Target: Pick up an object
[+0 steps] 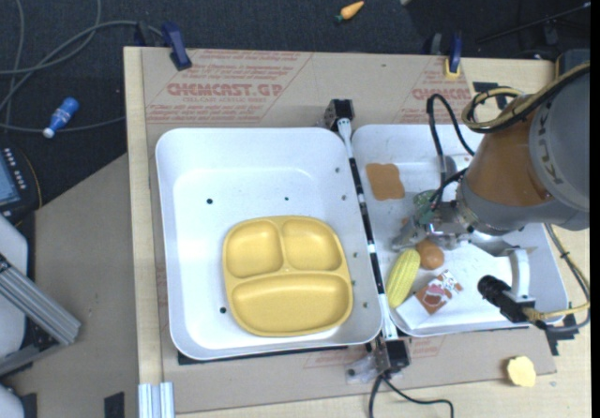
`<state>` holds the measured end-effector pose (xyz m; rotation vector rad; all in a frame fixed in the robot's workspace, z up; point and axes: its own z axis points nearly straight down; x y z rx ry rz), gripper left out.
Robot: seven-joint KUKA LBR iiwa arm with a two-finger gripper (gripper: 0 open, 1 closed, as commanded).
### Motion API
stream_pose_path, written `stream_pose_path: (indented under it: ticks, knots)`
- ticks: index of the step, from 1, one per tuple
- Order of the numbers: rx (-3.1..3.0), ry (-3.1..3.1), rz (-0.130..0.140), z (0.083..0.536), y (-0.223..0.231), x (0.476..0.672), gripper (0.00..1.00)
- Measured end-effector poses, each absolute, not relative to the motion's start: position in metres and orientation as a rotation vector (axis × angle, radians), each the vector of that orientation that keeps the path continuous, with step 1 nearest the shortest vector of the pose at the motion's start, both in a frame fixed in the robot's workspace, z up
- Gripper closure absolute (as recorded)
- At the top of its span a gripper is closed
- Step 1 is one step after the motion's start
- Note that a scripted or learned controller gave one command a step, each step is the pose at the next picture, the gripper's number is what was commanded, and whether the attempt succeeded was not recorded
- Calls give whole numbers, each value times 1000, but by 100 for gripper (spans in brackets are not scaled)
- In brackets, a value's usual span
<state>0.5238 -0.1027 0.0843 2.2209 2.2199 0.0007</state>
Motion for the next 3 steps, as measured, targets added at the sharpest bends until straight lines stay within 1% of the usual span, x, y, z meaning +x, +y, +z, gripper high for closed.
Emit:
stream_pose_path:
  ticks: [1, 2, 3]
  knots:
    - [2219, 2223, 1, 84, -94, 528, 0]
    - [2219, 2221, 3, 94, -94, 528, 100]
    - [2205, 2228, 19, 212, -12, 539, 100]
